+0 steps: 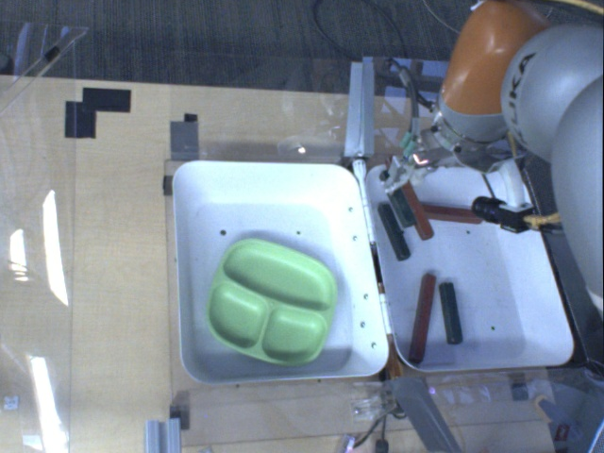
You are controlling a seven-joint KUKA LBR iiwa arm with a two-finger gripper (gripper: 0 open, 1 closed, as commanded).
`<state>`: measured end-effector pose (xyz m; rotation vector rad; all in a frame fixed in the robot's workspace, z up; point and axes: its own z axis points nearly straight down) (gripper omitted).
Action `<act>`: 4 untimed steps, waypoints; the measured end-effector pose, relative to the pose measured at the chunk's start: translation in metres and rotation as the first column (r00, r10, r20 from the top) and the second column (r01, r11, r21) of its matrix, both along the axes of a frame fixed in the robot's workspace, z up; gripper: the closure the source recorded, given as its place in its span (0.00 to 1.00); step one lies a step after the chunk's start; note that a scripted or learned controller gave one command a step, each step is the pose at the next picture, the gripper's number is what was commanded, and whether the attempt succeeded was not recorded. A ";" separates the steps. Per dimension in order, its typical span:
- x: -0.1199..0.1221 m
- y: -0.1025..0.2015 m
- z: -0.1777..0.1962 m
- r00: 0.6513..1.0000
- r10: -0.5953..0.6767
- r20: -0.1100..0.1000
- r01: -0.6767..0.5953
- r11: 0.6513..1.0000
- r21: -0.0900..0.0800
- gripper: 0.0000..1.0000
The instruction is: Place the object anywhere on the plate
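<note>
- We see the green, three-compartment plastic plate (272,300) lying flat in the left white bin (198,196), well to the left of the fingers and below them in the view; nothing rests on it.
- In the right white bin (528,347) lie slim sticks: a dark grey bar (393,230) and a dark block crossed with a reddish-brown stick (418,217) just beneath the fingers, and a reddish-brown stick (423,317) beside a short dark grey bar (450,311) well below them.
- The gripper (408,163) hangs over the bin's upper left corner, just above the crossed pieces; whether it is released or clenched we cannot tell, and we see nothing held.
- We judge these sticks light, stiff and smooth, likely to roll or slip; we would pinch one across its narrow width at mid-length.
</note>
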<state>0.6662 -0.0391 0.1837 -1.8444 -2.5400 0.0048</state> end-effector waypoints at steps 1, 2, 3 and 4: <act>-0.024 0.060 0.056 0.996 0.086 0.013 -0.086 0.996 0.001 1.00; -0.081 0.099 0.022 0.993 0.122 0.008 -0.122 0.993 0.001 1.00; -0.149 0.163 -0.043 0.973 0.229 0.009 -0.229 0.973 0.002 1.00; -0.149 0.163 -0.043 0.974 0.228 0.009 -0.228 0.974 0.002 0.00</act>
